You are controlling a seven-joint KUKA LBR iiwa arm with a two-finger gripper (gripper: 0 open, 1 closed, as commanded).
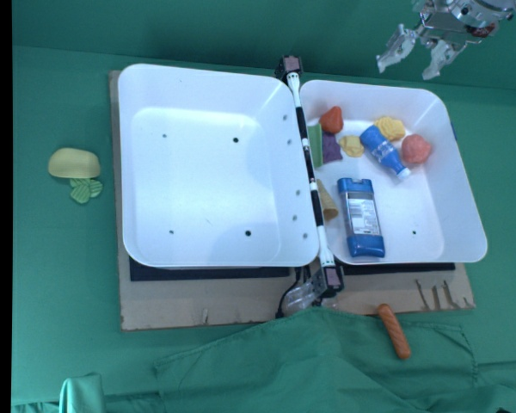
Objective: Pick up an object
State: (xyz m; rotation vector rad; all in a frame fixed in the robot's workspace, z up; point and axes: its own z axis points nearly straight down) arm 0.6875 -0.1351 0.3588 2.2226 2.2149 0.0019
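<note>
A yellow toy (73, 163) is seen at left on the counter (60, 256). Small objects, including a blue bottle (383, 151), are held in the right bin (464, 231). The tool (415, 55), fingers spread and unloaded, is shown at upper right.

Silver-grey metal end effector (419, 57), pale fingers, dark cables

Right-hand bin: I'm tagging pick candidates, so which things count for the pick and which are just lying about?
For the pick:
gripper, open
blue bottle
blue box
pink ball
orange piece

Lying about:
yellow toy on the cloth
orange sausage on the cloth
left bin
</note>
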